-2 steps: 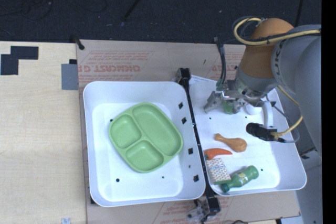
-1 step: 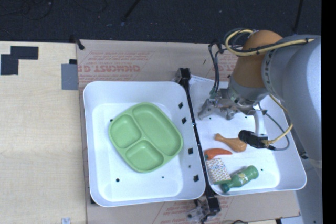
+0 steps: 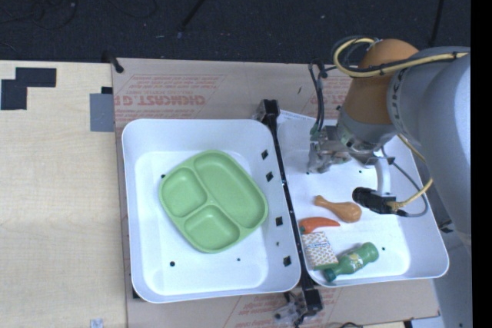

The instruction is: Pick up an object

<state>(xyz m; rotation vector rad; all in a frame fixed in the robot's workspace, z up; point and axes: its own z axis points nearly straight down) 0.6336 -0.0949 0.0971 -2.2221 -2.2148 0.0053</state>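
Observation:
My gripper [image 3: 320, 161] hangs low over the far left part of the right bin [image 3: 419, 261], above bare white floor. Nothing shows in it. Nearer the front of this bin lie an orange toy drumstick [image 3: 339, 207], a small red-orange pepper-like piece [image 3: 317, 223], a pale patterned block [image 3: 318, 248] and a green bottle [image 3: 352, 260] on its side. The drumstick is the closest of these to the gripper, a short way in front of it and to the right.
In the left bin [image 3: 146, 257] rests a green divided plate [image 3: 213, 200]. A black divider [image 3: 278, 188] runs between the two bins. The grey arm with its orange band [image 3: 384, 65] fills the right bin's far right side.

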